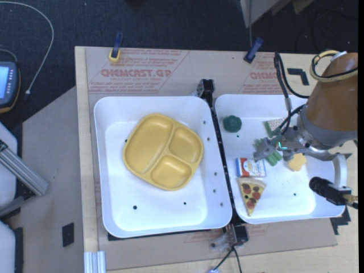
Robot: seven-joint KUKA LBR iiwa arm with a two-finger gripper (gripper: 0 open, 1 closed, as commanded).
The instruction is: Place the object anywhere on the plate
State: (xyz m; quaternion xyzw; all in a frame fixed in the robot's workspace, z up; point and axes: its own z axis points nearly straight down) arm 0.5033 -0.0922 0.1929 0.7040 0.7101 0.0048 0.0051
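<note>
A yellow plate [164,151] with three compartments lies in the left bin [114,198]. In the right bin [284,212] my gripper [264,150] hangs low near the middle, just above a small red and white carton [250,167]. A green piece [273,157] lies right beside the gripper, touching or nearly touching it. A toy pizza slice [250,194] rests near the front wall. A yellow cheese wedge [296,162] sits to the gripper's right and a dark green round thing [231,123] at the back left. Nothing is visibly held.
A beige waffle-like piece [274,125] lies at the back of the right bin, partly under the arm [333,104]. The raised divider [219,152] between the two bins runs between the gripper and the plate. Clamps [115,47] sit on the bench's far edge.
</note>
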